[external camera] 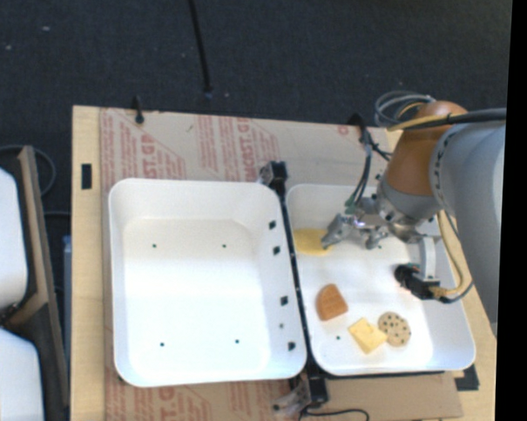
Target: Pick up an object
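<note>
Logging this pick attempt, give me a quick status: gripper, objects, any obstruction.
Gripper low in right bin, beside pale yellow piece; grasp unconfirmed. Orange piece, yellow cube, cookie lie loose nearer front. Nothing blocking.

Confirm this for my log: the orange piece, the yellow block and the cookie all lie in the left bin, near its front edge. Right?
Not quite. The camera view shows the orange piece, the yellow block and the cookie in the right bin, near its front edge, not in the left bin.
</note>
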`<state>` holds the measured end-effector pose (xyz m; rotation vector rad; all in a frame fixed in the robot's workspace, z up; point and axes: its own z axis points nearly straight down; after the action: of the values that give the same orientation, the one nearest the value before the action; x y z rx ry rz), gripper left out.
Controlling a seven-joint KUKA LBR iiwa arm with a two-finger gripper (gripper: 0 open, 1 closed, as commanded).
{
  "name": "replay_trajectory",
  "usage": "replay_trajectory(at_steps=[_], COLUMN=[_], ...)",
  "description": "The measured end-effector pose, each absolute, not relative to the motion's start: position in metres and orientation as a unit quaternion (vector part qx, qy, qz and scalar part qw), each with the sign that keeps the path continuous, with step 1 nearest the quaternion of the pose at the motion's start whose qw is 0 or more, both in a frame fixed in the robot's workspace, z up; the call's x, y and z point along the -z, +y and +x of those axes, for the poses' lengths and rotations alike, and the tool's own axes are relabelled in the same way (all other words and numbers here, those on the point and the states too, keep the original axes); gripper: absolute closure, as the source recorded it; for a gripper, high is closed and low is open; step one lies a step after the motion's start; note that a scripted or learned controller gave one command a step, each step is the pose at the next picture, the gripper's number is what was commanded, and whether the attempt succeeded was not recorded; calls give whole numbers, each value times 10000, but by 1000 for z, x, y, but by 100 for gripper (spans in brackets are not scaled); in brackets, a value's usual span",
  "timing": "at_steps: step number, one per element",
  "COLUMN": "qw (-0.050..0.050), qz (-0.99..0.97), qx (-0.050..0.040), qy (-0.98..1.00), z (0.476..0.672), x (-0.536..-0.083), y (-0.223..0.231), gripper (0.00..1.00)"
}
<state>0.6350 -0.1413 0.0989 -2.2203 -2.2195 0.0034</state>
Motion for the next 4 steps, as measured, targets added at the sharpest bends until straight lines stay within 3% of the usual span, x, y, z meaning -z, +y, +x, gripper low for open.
replay_trajectory(at_steps=[1,3,4], qw=[-11,-24,-9], qz=[-7074,-7074,-7072], qx=[6,16,6], qy=[-7068,-7068,-7070], z=[636,633,633], x=[-112,-212,-226], y=[-142,-152,-153], gripper=[100,100,100])
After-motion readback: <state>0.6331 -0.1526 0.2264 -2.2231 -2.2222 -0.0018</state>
